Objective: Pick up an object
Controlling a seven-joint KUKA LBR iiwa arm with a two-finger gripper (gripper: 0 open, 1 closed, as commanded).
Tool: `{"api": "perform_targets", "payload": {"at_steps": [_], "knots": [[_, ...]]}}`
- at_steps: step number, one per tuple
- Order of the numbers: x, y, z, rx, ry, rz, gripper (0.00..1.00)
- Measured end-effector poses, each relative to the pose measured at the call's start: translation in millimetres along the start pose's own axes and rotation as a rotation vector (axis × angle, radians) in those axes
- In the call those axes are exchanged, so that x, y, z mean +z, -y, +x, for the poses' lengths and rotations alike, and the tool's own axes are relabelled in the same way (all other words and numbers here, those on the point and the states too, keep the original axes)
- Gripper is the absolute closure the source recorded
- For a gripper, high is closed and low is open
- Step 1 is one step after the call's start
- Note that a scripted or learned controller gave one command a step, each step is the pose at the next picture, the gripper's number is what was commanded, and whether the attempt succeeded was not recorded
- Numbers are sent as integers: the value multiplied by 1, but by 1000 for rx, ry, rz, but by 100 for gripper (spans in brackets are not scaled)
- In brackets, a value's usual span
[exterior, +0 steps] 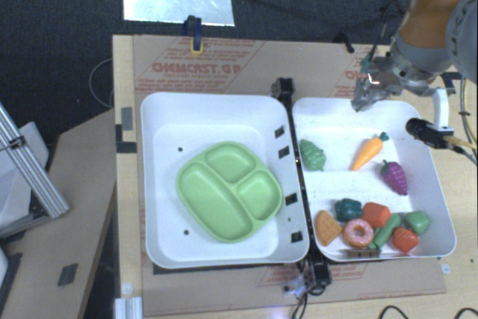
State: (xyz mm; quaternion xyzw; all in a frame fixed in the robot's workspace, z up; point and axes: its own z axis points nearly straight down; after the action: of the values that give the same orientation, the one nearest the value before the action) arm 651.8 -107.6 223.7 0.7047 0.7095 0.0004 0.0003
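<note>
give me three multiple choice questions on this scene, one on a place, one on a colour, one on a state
1. Where is the green tray?
A. in the left bin
B. in the right bin
C. on the bare bench

2. What colour are the grapes?
A. yellow
B. purple
C. blue

3. How does the pincer stand to the toys?
A. it grips the carrot
B. it presses on the donut
C. it hangs at the right bin's far edge, apart from them all

Answers:
1 A, the tray lies flat in the left bin.
2 B, the grapes are purple, lying beside the orange carrot.
3 C, the pincer is over the right bin's far rim, with bare white floor between it and the carrot; the donut lies at the near end.
</note>
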Motion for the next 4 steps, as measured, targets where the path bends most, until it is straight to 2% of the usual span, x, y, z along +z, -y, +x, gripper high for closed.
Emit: {"api": "perform_targets", "payload": {"at_steps": [1,2,3,4], "knots": [[-2,18,48,-3,-2,5,100],[12,26,104,-3,-2,6,100],[-6,32,152,-4,-1,3,100],[12,30,137,6,1,6,100]]}}
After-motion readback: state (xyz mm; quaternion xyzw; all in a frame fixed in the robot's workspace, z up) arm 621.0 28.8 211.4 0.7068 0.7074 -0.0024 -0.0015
